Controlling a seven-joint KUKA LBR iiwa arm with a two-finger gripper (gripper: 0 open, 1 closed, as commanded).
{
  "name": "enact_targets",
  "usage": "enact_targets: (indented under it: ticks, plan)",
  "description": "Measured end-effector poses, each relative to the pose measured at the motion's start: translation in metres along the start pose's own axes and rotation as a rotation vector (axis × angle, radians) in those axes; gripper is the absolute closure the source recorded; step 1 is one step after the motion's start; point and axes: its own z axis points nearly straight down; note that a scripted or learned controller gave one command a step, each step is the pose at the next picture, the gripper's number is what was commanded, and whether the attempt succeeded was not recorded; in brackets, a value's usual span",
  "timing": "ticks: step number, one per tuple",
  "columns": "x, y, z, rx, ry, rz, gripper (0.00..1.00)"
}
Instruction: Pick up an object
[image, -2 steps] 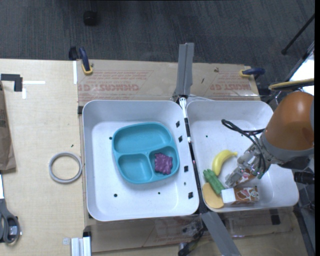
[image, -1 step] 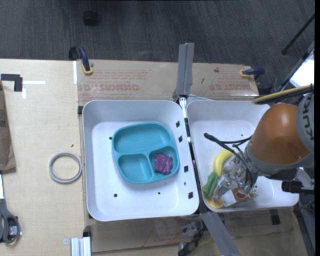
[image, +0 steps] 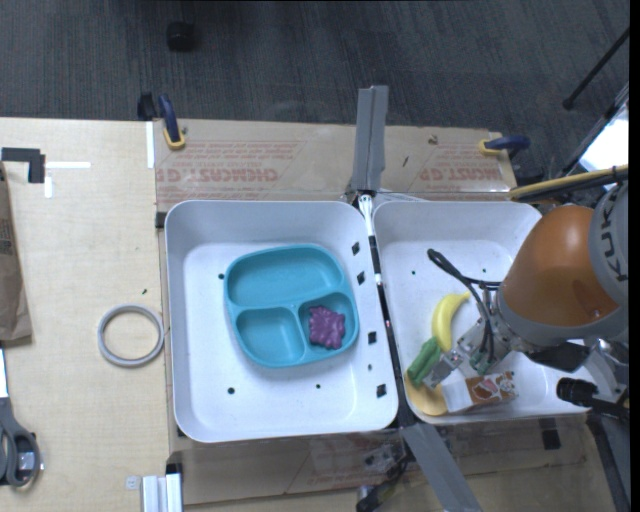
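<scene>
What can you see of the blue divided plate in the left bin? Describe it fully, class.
The blue divided plate is teal, smooth and plastic-looking, with rounded corners and three compartments: one long one at the far side and two smaller ones nearer the camera. It lies flat on the floor of the left bin, slightly rotated, apart from the walls. A small purple object sits in its near right compartment.

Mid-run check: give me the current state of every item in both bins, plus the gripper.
Teal divided plate: flat in the left bin, right way up.
Purple grape bunch: lying in the plate's lower right compartment.
Banana: lying in the right bin, not held.
Green item: lying beside the gripper, below the banana.
Gripper: low over the right bin, among the items; grasp unclear.
</scene>
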Motion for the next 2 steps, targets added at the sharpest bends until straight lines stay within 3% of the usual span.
enact_targets:
  ticks: [1, 2]
  plan:
    - [-0.025, 0.035, -0.012, 0.001, 0.0, 0.208, 0.0]
    - [-0.031, 0.002, -0.004, 0.002, 0.001, 0.131, 0.0]
